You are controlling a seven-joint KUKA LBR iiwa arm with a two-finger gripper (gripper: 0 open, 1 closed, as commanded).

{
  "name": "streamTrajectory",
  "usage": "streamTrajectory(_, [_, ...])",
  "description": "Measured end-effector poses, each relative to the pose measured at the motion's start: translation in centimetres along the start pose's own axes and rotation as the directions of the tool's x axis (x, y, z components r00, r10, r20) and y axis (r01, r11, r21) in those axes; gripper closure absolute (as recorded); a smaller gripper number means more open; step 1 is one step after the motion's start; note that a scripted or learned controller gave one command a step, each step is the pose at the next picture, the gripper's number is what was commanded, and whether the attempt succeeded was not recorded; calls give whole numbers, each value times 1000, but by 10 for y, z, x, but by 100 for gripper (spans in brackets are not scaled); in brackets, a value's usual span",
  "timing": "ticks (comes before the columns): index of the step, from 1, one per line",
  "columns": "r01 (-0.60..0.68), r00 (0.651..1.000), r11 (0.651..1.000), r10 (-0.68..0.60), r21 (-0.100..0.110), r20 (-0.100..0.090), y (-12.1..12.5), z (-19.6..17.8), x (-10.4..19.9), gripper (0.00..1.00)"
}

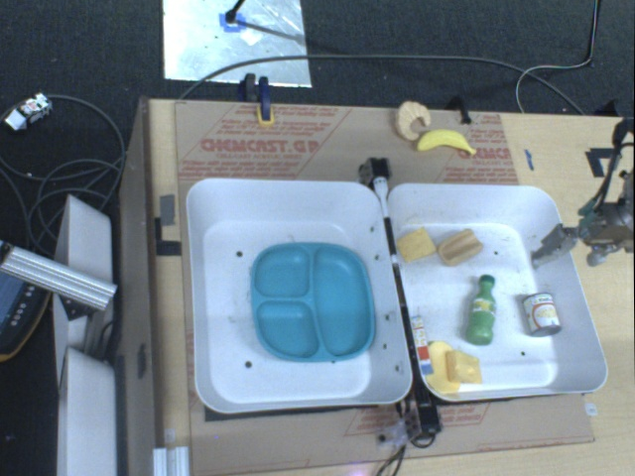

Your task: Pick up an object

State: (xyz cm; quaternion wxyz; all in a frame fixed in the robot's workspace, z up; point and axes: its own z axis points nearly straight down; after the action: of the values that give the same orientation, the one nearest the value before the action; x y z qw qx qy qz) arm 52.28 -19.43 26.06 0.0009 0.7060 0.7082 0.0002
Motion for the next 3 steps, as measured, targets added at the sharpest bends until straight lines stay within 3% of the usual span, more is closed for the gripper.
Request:
streamTrajectory(1, [1,1000,1000,-1,3,-2,27,102,26,0])
streamTrajectory(2, [0,1000,1000,0,1,-1,-2,176,85,0])
streamTrajectory(3, [-1,1000,1000,1,-2,-1,-1,166,85,100])
